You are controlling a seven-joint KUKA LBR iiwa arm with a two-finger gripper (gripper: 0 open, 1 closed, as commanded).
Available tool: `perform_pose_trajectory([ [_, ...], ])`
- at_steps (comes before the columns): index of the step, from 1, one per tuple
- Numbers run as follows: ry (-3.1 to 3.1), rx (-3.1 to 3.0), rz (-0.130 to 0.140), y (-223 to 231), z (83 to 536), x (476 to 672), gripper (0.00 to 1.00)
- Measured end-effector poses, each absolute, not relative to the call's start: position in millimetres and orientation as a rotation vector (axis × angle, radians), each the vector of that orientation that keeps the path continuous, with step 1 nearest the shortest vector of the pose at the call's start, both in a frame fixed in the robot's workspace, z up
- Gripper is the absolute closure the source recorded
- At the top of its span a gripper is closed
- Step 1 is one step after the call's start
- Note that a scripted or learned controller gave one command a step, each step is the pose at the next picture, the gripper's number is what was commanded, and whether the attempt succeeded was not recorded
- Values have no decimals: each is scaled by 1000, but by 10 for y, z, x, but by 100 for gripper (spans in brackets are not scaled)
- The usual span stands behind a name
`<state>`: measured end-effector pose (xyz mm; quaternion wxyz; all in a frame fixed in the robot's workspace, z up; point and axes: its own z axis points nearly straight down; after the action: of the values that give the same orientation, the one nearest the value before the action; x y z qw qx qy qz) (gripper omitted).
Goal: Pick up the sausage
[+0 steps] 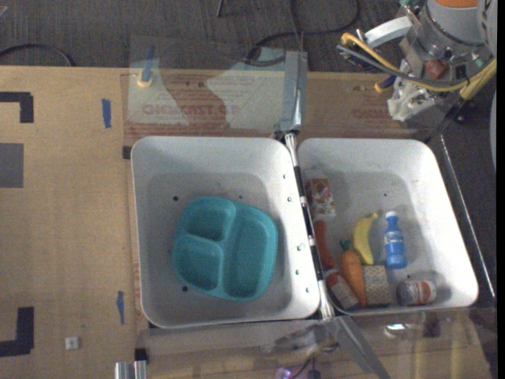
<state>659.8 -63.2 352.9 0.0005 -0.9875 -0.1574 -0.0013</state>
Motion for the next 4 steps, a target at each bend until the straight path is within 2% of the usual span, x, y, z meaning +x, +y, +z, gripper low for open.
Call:
perform_pose_trajectory([
  [1,-738,-3055,-1,-1140,3900,6605,100],
  [2,-974,-2984,6,-1171,4350,5577,100],
  [4,-978,-2985,5,-1158,4551,5595,100],
])
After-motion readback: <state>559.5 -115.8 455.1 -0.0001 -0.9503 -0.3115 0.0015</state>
